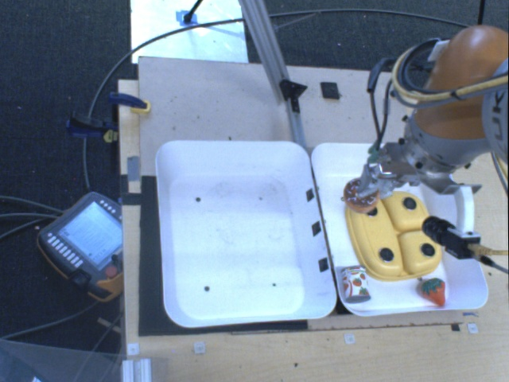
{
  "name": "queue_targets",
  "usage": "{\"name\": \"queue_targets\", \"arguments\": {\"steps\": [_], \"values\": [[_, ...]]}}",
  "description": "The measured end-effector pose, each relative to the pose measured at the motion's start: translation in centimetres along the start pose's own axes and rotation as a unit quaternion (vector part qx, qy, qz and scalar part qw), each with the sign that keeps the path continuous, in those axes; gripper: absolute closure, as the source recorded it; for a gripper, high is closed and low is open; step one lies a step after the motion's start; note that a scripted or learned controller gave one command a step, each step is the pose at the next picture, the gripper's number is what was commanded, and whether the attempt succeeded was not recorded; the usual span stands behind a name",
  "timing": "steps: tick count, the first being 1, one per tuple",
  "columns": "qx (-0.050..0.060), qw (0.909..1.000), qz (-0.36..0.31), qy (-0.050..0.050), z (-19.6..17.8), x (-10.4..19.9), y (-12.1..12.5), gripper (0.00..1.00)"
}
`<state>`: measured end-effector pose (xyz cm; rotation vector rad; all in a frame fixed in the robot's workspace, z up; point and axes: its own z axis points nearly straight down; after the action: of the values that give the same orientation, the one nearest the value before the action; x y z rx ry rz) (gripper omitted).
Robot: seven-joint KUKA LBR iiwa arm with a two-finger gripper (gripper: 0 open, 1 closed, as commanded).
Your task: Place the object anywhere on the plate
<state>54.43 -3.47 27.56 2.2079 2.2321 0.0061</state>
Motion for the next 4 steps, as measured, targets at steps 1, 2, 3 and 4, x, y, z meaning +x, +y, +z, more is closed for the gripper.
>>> {"name": "queue_targets", "arguments": {"steps": [1,2,3,4], "values": [[0.000,1.0000,0.000,0.000,0.1,5.5,2.0,1.00],[0.001,1.0000,0.001,0.000,2.3,10.2,4.3,1.00],[0.001,1.0000,0.001,0.000,4.3,15.5,6.1,1.00],[0.001,1.0000,0.001,0.000,4.3,19.7,7.3,1.00]]}}
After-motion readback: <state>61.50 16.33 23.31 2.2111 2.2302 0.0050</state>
